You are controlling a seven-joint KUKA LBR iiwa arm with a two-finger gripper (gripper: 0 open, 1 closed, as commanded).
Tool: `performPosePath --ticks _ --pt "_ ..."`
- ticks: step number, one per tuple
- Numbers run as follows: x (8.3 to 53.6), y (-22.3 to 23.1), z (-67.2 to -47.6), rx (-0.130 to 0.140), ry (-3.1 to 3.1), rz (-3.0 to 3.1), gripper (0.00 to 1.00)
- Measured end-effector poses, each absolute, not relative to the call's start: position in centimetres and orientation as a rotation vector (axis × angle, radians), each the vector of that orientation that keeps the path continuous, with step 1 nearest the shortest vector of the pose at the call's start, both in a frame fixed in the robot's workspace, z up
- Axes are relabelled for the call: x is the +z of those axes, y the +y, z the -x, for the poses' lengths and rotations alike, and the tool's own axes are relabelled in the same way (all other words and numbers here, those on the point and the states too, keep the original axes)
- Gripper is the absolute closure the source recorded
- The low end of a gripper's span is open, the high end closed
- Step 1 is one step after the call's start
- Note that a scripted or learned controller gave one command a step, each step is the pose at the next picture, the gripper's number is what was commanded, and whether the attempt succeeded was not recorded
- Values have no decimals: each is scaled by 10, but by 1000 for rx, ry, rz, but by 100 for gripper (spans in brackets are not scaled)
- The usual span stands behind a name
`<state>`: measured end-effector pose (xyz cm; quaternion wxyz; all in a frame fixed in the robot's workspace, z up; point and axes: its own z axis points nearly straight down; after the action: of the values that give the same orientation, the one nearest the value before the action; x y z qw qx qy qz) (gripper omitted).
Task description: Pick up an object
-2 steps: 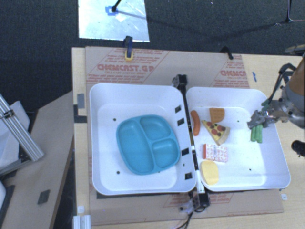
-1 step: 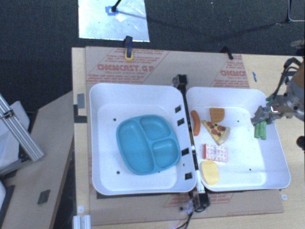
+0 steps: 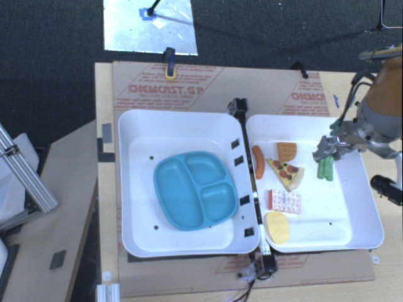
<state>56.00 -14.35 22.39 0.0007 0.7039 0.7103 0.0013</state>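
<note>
One claw [image 3: 327, 151] hovers just above green beans [image 3: 325, 168].

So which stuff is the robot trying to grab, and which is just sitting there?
For the job:
gripper
green toy, right under it
hot dog
bread slice
pizza slice
patterned block
yellow piece

Just lying about:
blue divided plate
yellow clamp

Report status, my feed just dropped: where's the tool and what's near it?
Tool low over right bin, directly above green toy. Grip unconfirmed. Pizza slice and hot dog sit to camera-left, apart from it.
</note>
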Motion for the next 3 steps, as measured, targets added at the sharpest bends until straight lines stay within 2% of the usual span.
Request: performPosePath --ticks 3 --pt "221 13 -609 6 2233 -2209 100"
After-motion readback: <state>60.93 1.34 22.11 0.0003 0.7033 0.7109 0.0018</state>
